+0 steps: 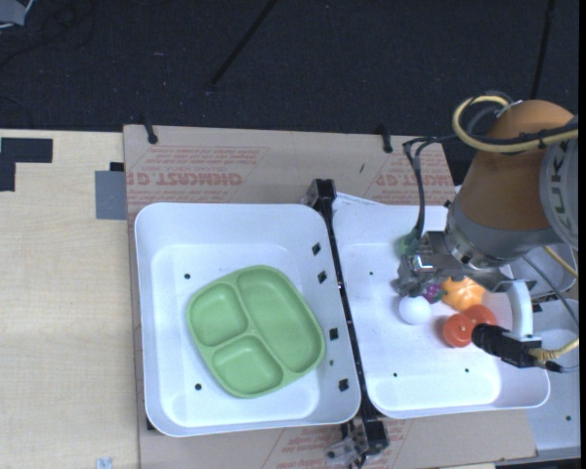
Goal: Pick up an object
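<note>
Reaching low into right bin (439, 399)

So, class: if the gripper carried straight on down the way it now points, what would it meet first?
Most likely the small white ball, just under the gripper in the right white bin; depth is hard to judge from above, so hedge.

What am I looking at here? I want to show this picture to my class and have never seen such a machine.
One camera looks down at a slant on a bench with two shallow white bins. The grey and orange shape at the right is a robot arm; its gripper is low in the right bin, among small things: a white ball, an orange-yellow piece and a red-orange one. Whether it holds anything cannot be seen. The left bin holds a green plate with three compartments.
</note>
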Controlling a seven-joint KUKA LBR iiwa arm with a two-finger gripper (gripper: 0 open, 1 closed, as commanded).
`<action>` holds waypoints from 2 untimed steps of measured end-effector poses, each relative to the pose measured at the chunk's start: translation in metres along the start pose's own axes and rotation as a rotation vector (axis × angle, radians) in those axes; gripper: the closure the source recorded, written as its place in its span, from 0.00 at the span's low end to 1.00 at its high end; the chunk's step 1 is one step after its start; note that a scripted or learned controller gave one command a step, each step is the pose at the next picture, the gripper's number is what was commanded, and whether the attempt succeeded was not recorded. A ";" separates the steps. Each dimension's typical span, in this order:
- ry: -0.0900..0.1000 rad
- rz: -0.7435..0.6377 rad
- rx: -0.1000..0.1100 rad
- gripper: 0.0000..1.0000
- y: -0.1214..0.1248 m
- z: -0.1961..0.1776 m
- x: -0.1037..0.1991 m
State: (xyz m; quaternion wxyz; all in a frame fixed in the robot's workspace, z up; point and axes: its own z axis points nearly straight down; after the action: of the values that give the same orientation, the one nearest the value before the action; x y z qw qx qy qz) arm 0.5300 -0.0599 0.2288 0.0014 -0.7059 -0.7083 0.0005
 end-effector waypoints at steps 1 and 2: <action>0.000 -0.001 -0.001 1.00 0.024 -0.009 0.051; 0.000 0.000 0.000 1.00 0.042 0.005 0.096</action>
State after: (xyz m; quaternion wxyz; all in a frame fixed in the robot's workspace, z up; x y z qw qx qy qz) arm 0.5717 0.0365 0.2234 0.0015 -0.7059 -0.7083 0.0007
